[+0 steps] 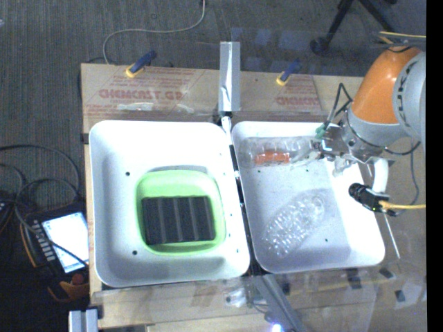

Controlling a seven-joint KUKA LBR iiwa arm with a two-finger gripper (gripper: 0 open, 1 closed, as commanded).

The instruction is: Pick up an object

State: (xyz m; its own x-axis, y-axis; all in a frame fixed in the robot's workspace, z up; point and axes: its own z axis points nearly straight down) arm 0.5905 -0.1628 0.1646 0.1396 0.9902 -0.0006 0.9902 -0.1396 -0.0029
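Cardboard-topped bench, dark carpet

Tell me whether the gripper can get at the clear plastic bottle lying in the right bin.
Probably yes. The clear plastic bottle lies uncovered in the right bin, and the gripper sits at that bin's far edge.

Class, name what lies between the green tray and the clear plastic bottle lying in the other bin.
In the camera view, between the green tray and the clear plastic bottle lie the two bins' adjoining rims and bare white floor.
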